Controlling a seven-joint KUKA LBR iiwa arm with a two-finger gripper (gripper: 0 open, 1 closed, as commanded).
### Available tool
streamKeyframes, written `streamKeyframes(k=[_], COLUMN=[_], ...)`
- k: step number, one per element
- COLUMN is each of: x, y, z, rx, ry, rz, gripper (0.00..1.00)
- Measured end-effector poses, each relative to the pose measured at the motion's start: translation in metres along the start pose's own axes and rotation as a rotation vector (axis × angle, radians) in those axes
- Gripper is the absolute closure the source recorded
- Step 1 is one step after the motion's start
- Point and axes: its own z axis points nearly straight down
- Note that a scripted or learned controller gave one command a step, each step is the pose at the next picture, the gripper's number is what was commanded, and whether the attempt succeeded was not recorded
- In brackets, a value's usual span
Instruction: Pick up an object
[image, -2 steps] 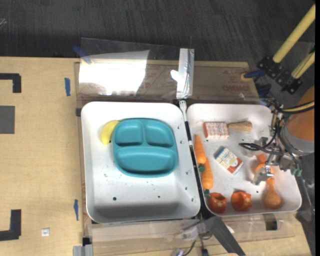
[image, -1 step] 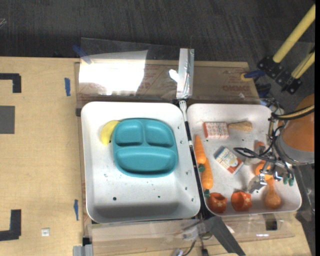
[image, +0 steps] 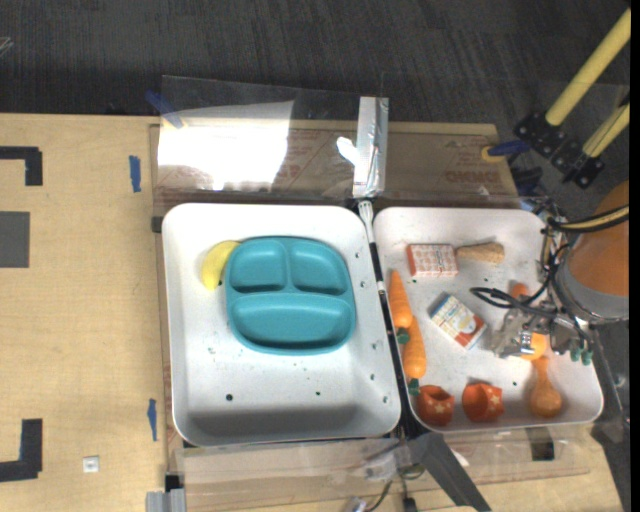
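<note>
I'd grab the small carton across its flat sides, light and crushable; gripper jaw state unreadable here.

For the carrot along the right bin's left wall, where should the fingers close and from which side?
Grip the carrot near its thick middle, coming straight down, fingers closing across its width. It lies flat, lengthwise along the right bin's left wall, so wall-side clearance looks tight.

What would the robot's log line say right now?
gripper: low in right bin | hold: unclear | nearest: orange piece | teal tray: left bin
</note>
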Motion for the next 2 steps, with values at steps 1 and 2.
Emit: streamKeyframes(k=[1,2], x=[-0.0760,-0.0753], y=[-0.0025,-0.0024], z=[0.0155,0.0164], rx=[-0.002,-0.003], ry=[0.015,0.018], rz=[-0.058,-0.058], gripper=[1.00,0.00])
